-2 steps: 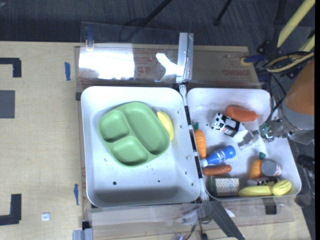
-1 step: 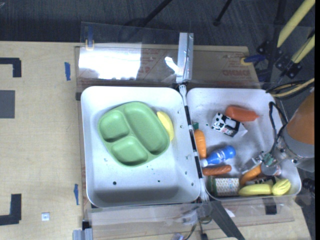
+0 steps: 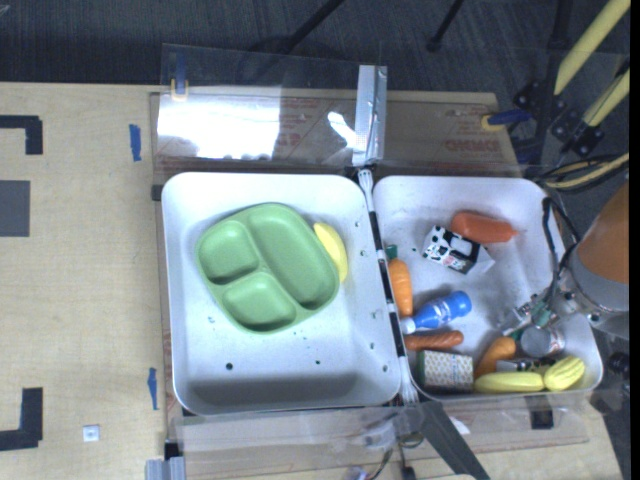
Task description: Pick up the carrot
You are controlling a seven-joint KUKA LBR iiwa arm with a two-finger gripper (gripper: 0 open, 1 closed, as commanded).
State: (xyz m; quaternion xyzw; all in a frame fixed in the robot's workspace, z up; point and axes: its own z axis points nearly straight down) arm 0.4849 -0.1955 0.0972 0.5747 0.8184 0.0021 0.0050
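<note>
Robotics lab, bench (image 3: 70, 268), twin bins (image 3: 190, 368), tripod legs (image 3: 455, 8)

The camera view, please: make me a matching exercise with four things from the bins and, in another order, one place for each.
Things:
1. green divided plate
2. carrot
3. black-and-white cow toy
4. banana

Places:
A. right bin, front edge
B. left bin
C. right bin, against the left wall
D. right bin, toward the back

Pairs: 1-B, 2-C, 3-D, 4-A
</note>
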